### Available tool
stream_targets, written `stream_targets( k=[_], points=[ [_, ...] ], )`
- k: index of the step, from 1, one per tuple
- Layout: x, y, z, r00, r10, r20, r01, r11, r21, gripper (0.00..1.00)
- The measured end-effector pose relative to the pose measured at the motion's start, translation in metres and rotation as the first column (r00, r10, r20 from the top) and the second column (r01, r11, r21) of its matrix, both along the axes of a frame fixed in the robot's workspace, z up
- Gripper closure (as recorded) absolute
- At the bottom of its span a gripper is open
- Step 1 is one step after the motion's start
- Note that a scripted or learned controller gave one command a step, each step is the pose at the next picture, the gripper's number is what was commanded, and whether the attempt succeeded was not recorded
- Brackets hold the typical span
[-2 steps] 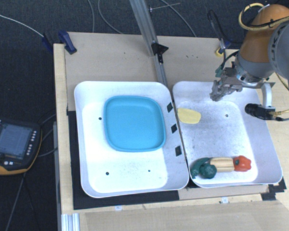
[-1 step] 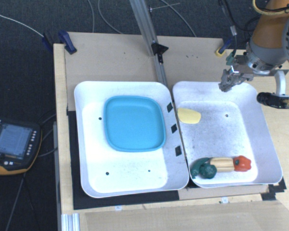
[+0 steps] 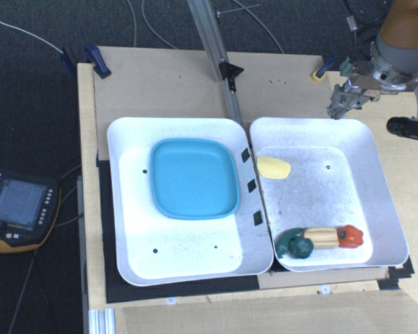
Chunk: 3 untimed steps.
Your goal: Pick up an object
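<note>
The right bin point(image 3: 376, 186) holds a yellow piece point(image 3: 273, 167) near its left wall. Along its front edge lie a dark green lump point(image 3: 295, 245), a tan wooden stick point(image 3: 320, 238) and a red piece point(image 3: 350, 236), close together in a row. My gripper point(image 3: 343, 107) hangs above the bin's back rim, at the upper right, well away from all of these. Nothing shows between its fingers.
The left bin point(image 3: 125, 186) holds a light blue square plate point(image 3: 195, 179). A metal pole point(image 3: 210, 26) slants in from the top to the gap between the bins. Blue clamps point(image 3: 97, 61) sit on the bench's back edge. A handheld pendant point(image 3: 17, 211) lies at far left.
</note>
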State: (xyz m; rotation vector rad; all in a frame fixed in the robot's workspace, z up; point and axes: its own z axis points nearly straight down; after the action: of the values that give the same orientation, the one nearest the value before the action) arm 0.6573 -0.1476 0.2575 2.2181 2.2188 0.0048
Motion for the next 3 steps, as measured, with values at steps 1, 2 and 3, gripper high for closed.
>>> stream_targets(
  k=[1, 2, 3],
  points=[
    [-0.01, 0.044, 0.005, 1.0, 0.003, -0.003, -0.003, 1.0, 0.001, 1.0],
    [-0.02, 0.096, -0.009, 1.0, 0.003, -0.006, -0.003, 1.0, 0.002, 1.0],
    [-0.025, 0.144, -0.007, 1.0, 0.004, -0.005, -0.004, 1.0, 0.002, 1.0]
  ],
)
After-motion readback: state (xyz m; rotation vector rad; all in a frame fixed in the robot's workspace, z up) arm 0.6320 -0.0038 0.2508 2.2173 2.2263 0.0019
